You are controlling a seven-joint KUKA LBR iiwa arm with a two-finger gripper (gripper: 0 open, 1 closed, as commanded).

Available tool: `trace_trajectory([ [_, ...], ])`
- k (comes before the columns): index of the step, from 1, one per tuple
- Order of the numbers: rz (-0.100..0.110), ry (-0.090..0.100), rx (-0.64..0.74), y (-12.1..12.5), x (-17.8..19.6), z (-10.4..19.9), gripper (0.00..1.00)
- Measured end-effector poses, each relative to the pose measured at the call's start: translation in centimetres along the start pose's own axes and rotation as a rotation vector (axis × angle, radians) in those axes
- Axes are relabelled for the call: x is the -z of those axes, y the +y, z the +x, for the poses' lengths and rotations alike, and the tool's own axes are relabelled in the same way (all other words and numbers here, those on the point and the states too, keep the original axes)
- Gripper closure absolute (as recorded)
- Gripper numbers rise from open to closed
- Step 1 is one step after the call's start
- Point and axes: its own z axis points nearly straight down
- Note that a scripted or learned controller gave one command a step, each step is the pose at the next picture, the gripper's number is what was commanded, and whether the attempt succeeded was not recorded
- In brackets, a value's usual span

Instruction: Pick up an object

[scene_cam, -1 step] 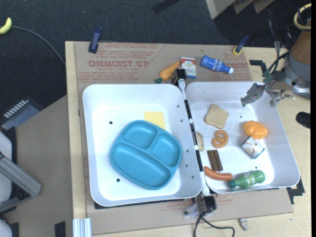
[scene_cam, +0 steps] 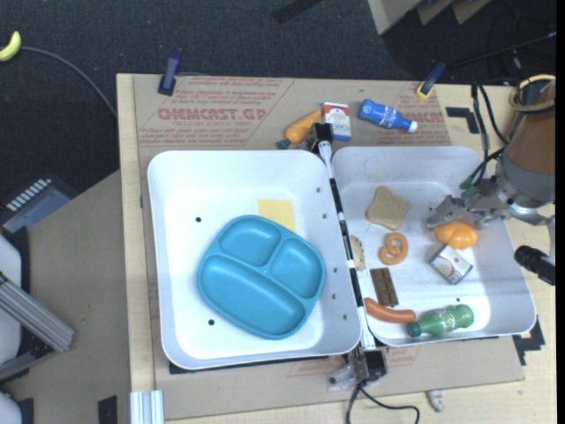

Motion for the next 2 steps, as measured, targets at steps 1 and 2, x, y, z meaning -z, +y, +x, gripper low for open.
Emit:
trace_trajectory([
  [1, -0.002, 0.001, 0.000, -2.6, -2.9, 1.6, 0.00],
  [2, -0.007, -0.001, 0.000, -2.5, -1.7, 1.5, 1.00],
])
